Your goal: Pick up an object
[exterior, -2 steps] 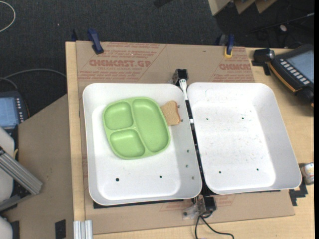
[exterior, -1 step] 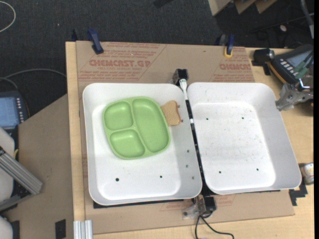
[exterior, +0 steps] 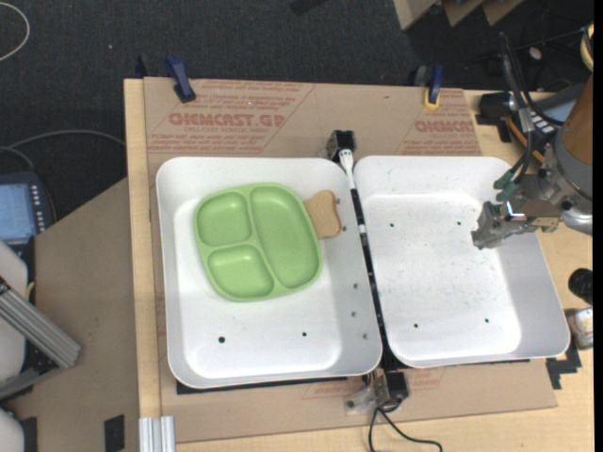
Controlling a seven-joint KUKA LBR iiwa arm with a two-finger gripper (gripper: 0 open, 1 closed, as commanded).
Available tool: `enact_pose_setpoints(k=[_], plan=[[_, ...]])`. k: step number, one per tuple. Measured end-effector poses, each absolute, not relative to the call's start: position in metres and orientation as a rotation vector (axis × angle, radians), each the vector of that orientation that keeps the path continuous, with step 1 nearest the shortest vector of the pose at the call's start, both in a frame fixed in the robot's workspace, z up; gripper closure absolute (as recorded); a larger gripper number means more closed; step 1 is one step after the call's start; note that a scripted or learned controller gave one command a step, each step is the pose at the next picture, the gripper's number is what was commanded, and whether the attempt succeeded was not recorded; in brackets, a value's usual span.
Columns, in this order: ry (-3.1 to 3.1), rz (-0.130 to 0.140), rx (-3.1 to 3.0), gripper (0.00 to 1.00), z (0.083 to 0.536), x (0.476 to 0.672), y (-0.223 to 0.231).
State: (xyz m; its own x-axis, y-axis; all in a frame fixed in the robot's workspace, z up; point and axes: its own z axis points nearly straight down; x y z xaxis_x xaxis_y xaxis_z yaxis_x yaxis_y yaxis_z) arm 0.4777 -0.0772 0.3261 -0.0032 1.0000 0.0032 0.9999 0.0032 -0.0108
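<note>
Camera view: the table carries two shallow white bins side by side. The left bin holds a green divided plate, lying flat with its three compartments bare, and a small tan block — possibly a sponge or a bit of wood — touching the plate's right rim, close to the divider between the bins. The right bin shows only dark speckles on its floor.

The end effector hangs over the right side of the right bin, well apart from both objects. Nothing sits under or between its tips; how far apart they stand I cannot tell from this angle.

By my reading, the task is at its approach stage — no pick has begun. The next move calls for travelling left across the divider into the left bin, then descending on a target. The tan block looks the easier grasp; the plate is wide and flat, and would need a pinch at its rim.
</note>
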Motion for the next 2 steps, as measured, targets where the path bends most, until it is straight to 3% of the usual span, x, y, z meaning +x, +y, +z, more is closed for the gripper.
enact_pose_setpoints(k=[1,2], plan=[[-2.237,-0.010,-2.209,1.00,0.372,0.480,0.019],[-2.216,0.005,-2.223,1.00,0.347,0.479,-0.014]])
